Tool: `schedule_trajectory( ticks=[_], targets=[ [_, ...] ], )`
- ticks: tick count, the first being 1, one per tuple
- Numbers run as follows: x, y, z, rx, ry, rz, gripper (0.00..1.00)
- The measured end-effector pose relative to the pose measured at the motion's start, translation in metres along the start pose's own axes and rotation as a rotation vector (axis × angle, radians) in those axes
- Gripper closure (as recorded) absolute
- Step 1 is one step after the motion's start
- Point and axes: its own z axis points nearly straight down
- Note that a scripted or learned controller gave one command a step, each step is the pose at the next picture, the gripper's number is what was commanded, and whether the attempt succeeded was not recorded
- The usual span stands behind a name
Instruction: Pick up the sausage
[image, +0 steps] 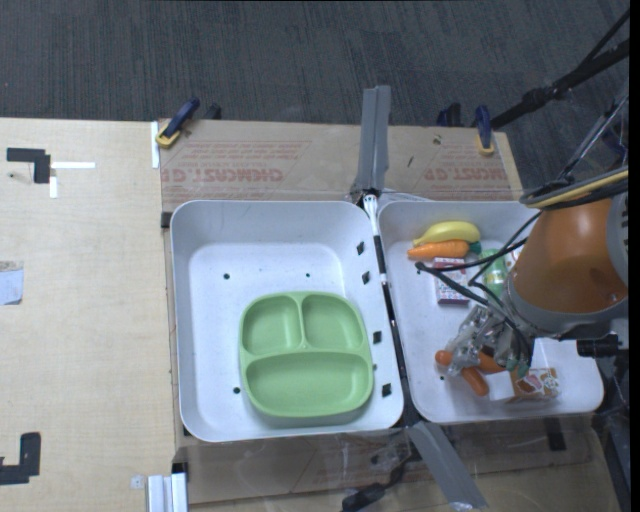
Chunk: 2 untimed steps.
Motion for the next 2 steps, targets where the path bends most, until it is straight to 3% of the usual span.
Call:
schedule_trajectory(
  ticks=[1, 2],
  targets=[
    [-0.0166, 0.0748, -0.1489, 0.001, -0.002, 0.016, 1.0],
    [-0.0165, 0.0747, -0.1488, 0.001, -0.002, 0.017, 0.0]
  ],
)
